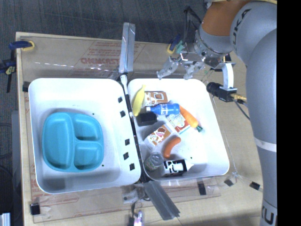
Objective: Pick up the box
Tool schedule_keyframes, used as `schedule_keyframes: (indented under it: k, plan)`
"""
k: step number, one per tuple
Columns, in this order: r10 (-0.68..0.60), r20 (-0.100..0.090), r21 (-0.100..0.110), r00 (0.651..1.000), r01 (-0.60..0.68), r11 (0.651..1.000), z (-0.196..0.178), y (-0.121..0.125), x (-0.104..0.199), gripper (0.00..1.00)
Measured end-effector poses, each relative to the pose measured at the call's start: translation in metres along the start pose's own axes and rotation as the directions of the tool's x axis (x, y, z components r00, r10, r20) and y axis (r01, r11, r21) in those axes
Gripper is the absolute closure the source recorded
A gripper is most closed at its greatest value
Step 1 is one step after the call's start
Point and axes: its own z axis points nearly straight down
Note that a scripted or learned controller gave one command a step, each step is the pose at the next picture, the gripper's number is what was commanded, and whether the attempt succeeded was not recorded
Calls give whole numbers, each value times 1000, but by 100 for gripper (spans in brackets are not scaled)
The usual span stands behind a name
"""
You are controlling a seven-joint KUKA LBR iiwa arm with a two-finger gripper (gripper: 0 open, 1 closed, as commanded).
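The right bin holds a heap of small items. A brown box lies near its back, a red and white box in the middle, and another brown carton just in front of it. My gripper hangs over the bin's back rim, above and behind the brown box. Its fingers are spread open with nothing between them.
Also in the right bin: a banana, a blue bottle, a carrot, a sausage, a can, a black block and a black and white pack. The left bin holds a blue divided plate.
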Motion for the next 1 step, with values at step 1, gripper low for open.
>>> schedule_keyframes:
  k: [1]
  plan:
    - [22, 0, 0, 1000, -22, 1000, 120, -29, -62, 0]
